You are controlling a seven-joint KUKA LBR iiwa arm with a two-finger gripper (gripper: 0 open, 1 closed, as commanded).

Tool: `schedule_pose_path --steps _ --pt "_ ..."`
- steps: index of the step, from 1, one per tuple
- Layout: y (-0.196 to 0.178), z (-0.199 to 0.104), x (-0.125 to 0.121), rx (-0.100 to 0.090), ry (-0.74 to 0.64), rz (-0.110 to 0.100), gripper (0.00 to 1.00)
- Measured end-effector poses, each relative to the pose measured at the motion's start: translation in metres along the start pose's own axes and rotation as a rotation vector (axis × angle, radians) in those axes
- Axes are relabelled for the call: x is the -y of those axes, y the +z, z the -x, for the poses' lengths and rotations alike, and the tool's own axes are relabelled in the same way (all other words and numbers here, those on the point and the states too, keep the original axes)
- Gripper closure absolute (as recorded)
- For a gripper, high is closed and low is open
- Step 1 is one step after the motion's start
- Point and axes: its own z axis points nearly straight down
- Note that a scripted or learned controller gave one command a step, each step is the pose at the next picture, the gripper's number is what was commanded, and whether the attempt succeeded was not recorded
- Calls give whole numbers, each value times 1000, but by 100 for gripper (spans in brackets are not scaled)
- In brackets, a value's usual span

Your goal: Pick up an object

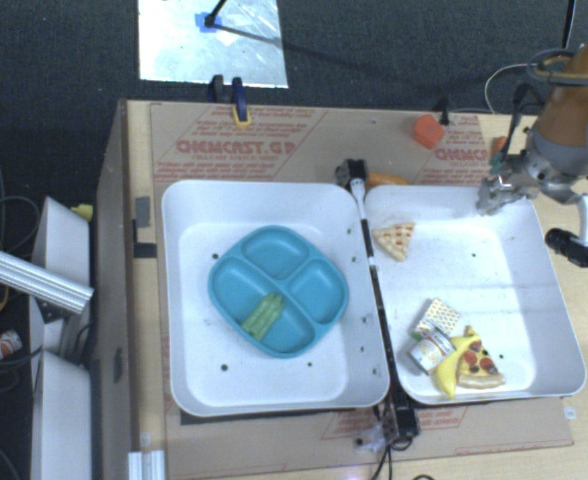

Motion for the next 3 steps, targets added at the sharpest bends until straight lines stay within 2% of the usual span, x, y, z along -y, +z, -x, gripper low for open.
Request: schedule_pose_path --steps 1,2,3 --pt "0 0 0 0 -1 0 0" --pt "48 -10 6 -8 13 -18 0" --pt "36 -9 5 -5 11 -13 100"
